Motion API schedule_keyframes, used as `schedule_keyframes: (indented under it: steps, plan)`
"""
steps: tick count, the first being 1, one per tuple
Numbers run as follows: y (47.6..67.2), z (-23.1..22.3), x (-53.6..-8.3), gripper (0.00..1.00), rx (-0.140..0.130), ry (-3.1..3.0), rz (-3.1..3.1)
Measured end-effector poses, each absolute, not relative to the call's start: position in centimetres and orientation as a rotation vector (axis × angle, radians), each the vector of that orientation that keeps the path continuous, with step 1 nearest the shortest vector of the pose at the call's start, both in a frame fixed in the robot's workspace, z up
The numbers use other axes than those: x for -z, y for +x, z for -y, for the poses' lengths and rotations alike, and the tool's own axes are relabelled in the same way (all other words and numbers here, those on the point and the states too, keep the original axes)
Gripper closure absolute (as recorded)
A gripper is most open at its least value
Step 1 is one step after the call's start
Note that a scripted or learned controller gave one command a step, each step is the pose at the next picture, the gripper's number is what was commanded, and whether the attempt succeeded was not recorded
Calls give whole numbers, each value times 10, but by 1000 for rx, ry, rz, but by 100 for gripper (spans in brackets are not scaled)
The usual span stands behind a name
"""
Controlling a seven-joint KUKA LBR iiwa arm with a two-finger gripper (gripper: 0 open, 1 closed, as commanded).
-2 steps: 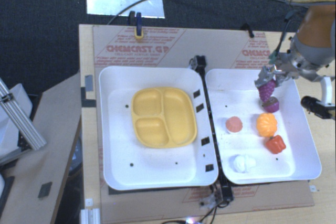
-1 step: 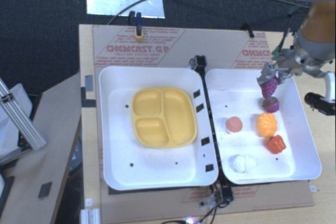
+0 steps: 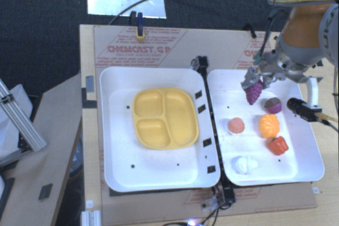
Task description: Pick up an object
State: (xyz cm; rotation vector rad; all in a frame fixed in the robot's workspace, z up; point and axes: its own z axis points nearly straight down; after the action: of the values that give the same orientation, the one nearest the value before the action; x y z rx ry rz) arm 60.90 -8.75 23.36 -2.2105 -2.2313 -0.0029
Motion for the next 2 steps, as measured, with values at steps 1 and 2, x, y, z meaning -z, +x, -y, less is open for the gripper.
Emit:
schedule_keyframes:
  steps: [1, 2]
  plan:
    - [608, 36, -223, 100, 3, -2210, 2231]
    - [599, -22, -227, 100, 4, -2209, 2232]
